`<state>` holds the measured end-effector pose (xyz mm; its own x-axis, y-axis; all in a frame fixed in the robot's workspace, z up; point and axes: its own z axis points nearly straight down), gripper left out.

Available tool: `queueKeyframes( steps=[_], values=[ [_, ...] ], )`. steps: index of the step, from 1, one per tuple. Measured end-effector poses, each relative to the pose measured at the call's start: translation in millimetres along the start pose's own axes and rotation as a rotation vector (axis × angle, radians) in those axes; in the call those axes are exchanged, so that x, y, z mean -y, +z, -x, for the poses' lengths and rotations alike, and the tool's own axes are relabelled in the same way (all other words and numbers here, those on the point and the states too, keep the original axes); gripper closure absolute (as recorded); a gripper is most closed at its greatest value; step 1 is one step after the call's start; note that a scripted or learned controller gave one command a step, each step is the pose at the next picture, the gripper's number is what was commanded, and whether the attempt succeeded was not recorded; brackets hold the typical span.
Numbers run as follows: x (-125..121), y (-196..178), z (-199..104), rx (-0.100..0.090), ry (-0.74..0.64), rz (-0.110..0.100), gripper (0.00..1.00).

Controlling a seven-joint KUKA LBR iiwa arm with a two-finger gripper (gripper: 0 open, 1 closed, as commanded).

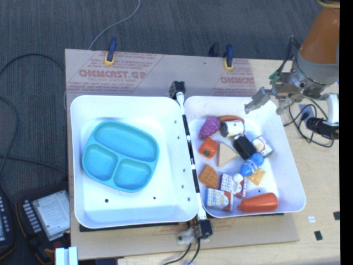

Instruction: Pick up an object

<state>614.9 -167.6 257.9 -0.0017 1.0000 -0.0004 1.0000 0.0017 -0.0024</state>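
Camera view looks down on two shallow white bins side by side. At the far right the two-finger gripper [268, 99] hangs over the far right corner of the right-hand white bin [287, 148], its fingers spread apart with nothing between them. Below it that bin holds the candidate objects: a purple bunch of toy grapes [208, 127], a small orange toy pepper [208, 147], a black block [244, 146], a tan wedge [225, 155], a waffle-patterned brown square [209, 176], a red-and-white carton [219, 199] and a long red-orange toy sausage [257, 202] near the front rim. The left-hand white bin [88, 203] carries a blue three-compartment plastic tray [120, 155]. Judging by this, the pick has not begun: the descent, the closing on one object and the lift all remain.
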Motion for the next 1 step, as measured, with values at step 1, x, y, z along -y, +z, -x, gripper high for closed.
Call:
queueKeyframes(
  steps=[1],
  values=[
    [38.6, 134.1, -28.0, 0.001, 0.001, 0.006, 0.00]
  ],
)
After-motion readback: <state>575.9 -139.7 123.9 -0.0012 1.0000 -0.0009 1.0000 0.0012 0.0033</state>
